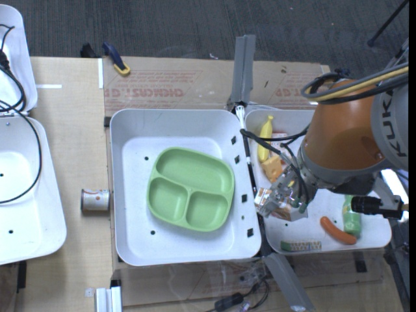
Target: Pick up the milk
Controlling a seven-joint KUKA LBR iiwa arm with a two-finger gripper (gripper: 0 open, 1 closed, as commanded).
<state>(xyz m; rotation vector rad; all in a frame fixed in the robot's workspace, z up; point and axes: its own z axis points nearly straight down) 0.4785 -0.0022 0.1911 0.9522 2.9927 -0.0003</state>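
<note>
A robot arm [351,135] reaches into the right bin [325,246] after the milk.

From the overhead camera, the gripper [284,200] sits low at the bin's left side, over a small carton, apparently the milk [266,200]; whether its fingers are open or closed cannot be told. The lift looks not yet done. A banana [265,132] and carrot [338,231] lie nearby; a green plate [190,188] rests in the left bin [130,174].

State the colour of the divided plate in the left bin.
Light green, plain and unpatterned; the divided plate shows clearly in the camera view.
</note>
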